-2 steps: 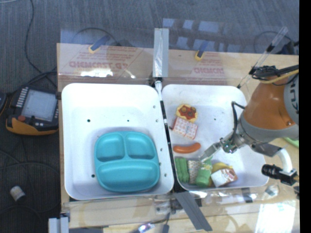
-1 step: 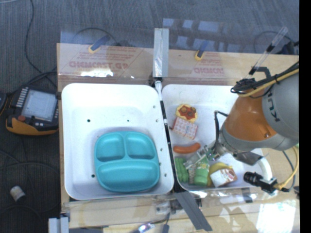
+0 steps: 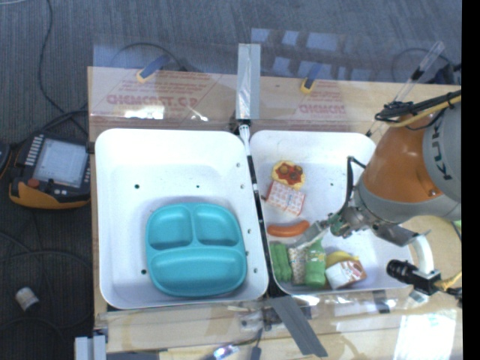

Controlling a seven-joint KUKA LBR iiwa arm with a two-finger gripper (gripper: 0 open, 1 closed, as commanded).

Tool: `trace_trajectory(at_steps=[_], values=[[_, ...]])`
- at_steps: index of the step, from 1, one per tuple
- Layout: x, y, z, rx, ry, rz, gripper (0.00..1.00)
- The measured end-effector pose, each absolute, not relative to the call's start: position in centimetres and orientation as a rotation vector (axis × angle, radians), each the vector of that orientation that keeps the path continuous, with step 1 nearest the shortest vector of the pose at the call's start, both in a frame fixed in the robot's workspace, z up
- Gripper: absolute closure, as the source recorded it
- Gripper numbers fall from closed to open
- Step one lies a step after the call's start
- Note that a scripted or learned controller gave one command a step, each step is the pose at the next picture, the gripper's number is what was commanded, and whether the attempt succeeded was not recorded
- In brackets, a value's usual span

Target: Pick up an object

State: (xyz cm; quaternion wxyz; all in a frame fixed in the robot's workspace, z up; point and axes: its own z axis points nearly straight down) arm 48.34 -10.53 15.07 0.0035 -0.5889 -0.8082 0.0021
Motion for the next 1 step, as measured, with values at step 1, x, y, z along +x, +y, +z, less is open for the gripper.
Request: trace_trajectory(at_steps=[1], values=[[48.76,-10.71,8.80,-1.897,-2.511,-0.008,0.00]])
